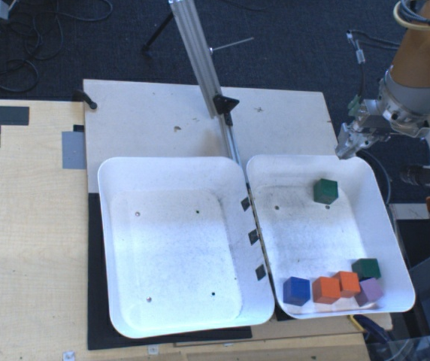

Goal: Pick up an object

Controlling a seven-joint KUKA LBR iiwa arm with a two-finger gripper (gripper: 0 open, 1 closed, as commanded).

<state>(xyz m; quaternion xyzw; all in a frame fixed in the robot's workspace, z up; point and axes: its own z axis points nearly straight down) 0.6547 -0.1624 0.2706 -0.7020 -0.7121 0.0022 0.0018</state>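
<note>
**Arm waits by the right bin**

The green cube sits alone near the top of the right bin. Five more blocks are packed in a bunch at the bottom edge. Going for the bunch could go wrong: the blocks touch, so the end effector may bump them or grab none. The lone cube looks easier. The arm comes in from the right, tipped down, its tip above the bin's top rim. I cannot tell if it is released or clenched.
</note>
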